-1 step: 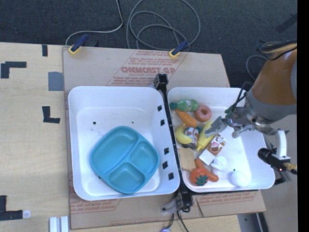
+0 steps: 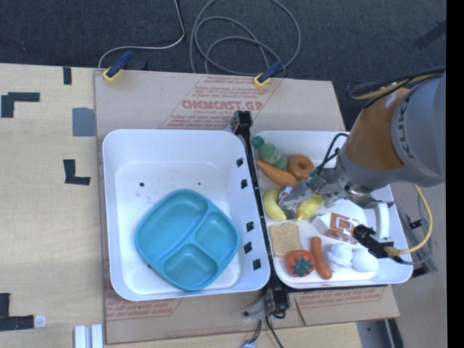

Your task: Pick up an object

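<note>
The right bin (image 2: pixel 330 138) holds several toy foods: an orange carrot (image 2: pixel 274 171), a brown donut (image 2: pixel 300 167), a green piece (image 2: pixel 267 151), a yellow fruit (image 2: pixel 272 206), a second yellow piece (image 2: pixel 310 208), a slice of toast (image 2: pixel 285 238), a red tomato (image 2: pixel 299 263) and a red sausage (image 2: pixel 321 257). My gripper (image 2: pixel 292 199) reaches in from the right and sits low between the two yellow pieces, just below the carrot. The wrist hides what lies under it.
The left bin (image 2: pixel 119 158) holds a blue divided plate (image 2: pixel 187 239). White lumps (image 2: pixel 351 257) and an orange-and-white patterned piece (image 2: pixel 338 225) lie at the right bin's front right. A black divider (image 2: pixel 250 187) runs between the bins. Cables (image 2: pixel 246 42) lie behind them.
</note>
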{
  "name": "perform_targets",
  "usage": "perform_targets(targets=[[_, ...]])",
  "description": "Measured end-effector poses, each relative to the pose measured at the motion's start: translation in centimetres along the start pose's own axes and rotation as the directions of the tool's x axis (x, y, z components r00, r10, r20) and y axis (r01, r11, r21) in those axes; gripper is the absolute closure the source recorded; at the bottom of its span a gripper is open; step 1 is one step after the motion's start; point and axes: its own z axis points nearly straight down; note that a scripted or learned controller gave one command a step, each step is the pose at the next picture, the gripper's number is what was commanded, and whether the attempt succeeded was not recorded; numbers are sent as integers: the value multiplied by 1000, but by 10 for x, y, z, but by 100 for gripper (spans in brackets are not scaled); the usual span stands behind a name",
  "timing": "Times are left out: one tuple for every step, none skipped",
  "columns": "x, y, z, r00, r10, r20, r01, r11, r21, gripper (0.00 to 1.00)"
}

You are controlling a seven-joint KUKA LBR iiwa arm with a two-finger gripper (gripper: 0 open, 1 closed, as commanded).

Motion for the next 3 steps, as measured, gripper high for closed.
perform_targets(targets=[[16,36,27,1000,1,11,-1,1000,18,0],[14,35,16,1000,6,12,-6,1000,15,100],[82,23,-71,1000,-8,-9,9,1000,20,100]])
